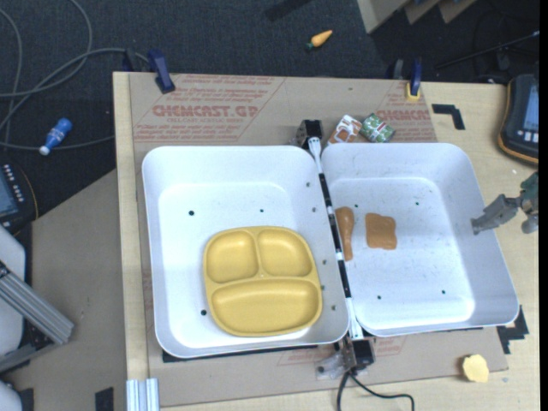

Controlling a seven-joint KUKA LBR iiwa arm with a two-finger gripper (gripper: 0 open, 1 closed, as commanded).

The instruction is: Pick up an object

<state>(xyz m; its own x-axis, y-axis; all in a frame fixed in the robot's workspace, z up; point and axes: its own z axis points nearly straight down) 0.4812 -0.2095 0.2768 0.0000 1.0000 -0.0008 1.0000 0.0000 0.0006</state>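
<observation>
Two brown food pieces lie in the right bin [445, 174]. One is a long sausage-like piece [344, 231] against the bin's left wall. The other is a flat, toast-like square [381, 231] just right of it. A yellow divided plate [261, 279] fills the lower part of the left bin [171, 187]. My gripper [501, 214] hangs at the right bin's right rim, well to the right of the toast piece, with nothing seen in it.
Two small packets [362, 129] lie on the bench behind the right bin. A yellow lump [475, 367] sits on the bench at the front right corner. Blue clamps [160, 71] hold the board's back edge. A black device [524, 118] sits at far right.
</observation>
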